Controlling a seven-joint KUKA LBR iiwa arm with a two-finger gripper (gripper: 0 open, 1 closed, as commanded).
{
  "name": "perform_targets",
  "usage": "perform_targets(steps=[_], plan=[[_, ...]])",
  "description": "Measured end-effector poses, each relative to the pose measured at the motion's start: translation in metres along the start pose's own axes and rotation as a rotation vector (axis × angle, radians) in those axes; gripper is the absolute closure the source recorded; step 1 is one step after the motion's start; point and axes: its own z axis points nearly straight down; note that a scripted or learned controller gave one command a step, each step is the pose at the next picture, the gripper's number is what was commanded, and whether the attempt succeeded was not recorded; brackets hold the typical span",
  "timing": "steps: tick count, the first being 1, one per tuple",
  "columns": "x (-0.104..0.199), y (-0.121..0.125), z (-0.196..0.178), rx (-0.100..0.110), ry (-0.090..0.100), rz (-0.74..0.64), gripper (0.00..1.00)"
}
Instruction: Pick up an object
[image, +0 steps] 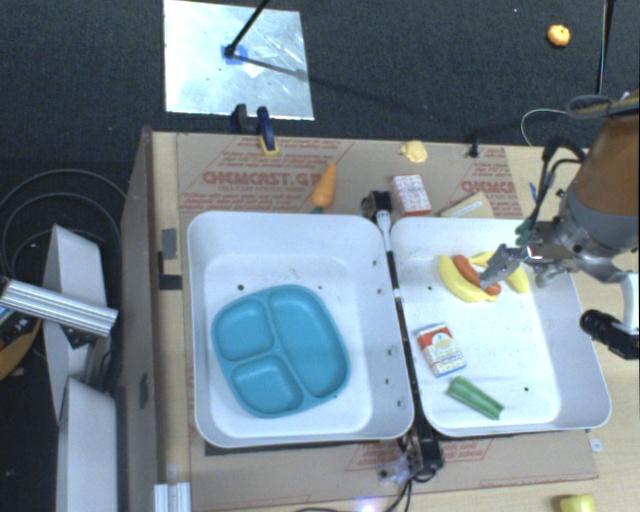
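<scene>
The right bin (560, 400) holds a yellow banana (458, 283) with an orange-red sausage (474, 275) lying across it. A small red and white box (439, 349) and a green pepper-like piece (474, 397) also lie in this bin. My gripper (503, 264) hangs low over the right end of the banana and sausage, with the grey and orange arm (605, 195) behind it at the right. A small yellow piece (518, 280) sits just right of the gripper. Its contact with either object is hidden.
The left bin (215, 250) holds a blue divided plate (280, 348). On the cardboard behind the bins lie a carrot (324, 185), a small pink box (410, 193) and a yellow lump (414, 152). A black clamp part (610, 333) juts in at the right bin's edge.
</scene>
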Motion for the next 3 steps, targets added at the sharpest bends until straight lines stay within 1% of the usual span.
perform_targets(steps=[1, 2, 3], plan=[[-0.02, 0.057, 0.056, -0.002, -0.002, -0.002, 0.0], [-0.032, 0.082, 0.165, 0.002, 0.0, -0.001, 0.0], [-0.032, 0.083, 0.148, -0.004, 0.0, -0.002, 1.0]])
